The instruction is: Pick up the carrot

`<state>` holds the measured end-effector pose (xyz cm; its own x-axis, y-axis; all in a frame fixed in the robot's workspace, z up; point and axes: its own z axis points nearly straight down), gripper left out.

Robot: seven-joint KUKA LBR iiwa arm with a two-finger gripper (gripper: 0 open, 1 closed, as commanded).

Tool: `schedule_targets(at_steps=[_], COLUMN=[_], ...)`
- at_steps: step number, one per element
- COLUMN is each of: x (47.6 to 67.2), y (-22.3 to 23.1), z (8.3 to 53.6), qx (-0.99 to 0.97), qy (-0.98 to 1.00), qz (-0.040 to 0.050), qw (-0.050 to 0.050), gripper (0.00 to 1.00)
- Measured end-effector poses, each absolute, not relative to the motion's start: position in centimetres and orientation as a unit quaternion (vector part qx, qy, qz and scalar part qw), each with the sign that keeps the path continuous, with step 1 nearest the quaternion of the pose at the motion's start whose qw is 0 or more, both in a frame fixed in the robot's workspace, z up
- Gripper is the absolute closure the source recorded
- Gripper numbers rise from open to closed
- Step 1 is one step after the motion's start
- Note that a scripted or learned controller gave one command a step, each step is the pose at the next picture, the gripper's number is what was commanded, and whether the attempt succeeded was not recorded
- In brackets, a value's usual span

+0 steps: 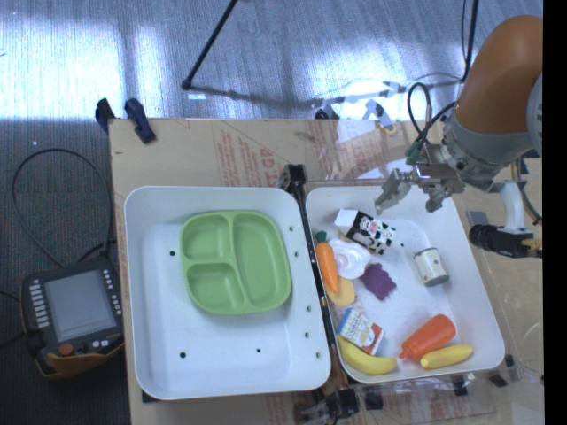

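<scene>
I'm looking down on a robot lab. The arm [500,87] reaches over a plywood bench [213,153] bearing two white bins [155,326], a teach pendant [71,312] lies on dark carpet with its cable, a tripod leg [217,38] crosses the floor, and the bins hold toy food [430,336].

Brown bench [213,153]: left bin [151,326], right bin [461,264] side by side, touching.
</scene>
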<state>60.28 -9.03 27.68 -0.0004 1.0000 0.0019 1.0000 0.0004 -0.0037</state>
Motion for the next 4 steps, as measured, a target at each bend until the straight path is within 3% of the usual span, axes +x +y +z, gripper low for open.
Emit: schedule_targets(at_steps=[1, 2, 3, 4], x=[57.8, 57.7, 64.4, 56.4], y=[-4.2, -1.2, -2.8, -2.0], z=[19.0, 18.6, 18.6, 18.6], qx=[-0.685, -0.749, -0.81, -0.781], qy=[-0.728, -0.663, -0.586, -0.625], qz=[0.0037, 0.0019, 0.0012, 0.0029], qw=[0.006, 0.004, 0.001, 0.004], gripper=[0.0, 0.0, 0.0, 0.0])
